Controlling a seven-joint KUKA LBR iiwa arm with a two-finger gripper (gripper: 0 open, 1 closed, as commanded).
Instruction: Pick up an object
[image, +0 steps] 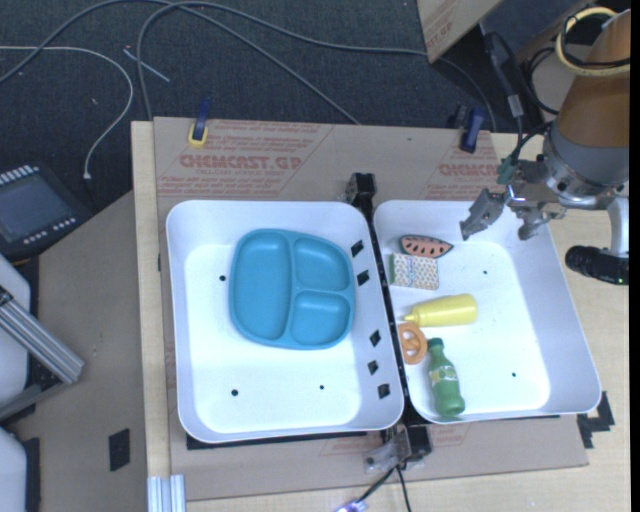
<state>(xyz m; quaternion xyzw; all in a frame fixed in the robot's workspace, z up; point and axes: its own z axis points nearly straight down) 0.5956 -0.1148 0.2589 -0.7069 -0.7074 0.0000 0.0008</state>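
I see jaws (503, 218) spread open, empty, above right bin's (560, 330) far edge. Watermelon slice (425, 245) lies nearest, toward left bin; long axis crosswise. Yellow bottle (441, 312) sits nearer me.

I see bench (300, 150), cardboard-covered with red print, under claw (503, 219) and spreading left of it. Right bin (545, 300) sits directly on it, just below claw. Left bin (200, 330) sits well left of claw, touching right bin along black divider. Two blue clips (200, 128) grip cardboard's far edge.
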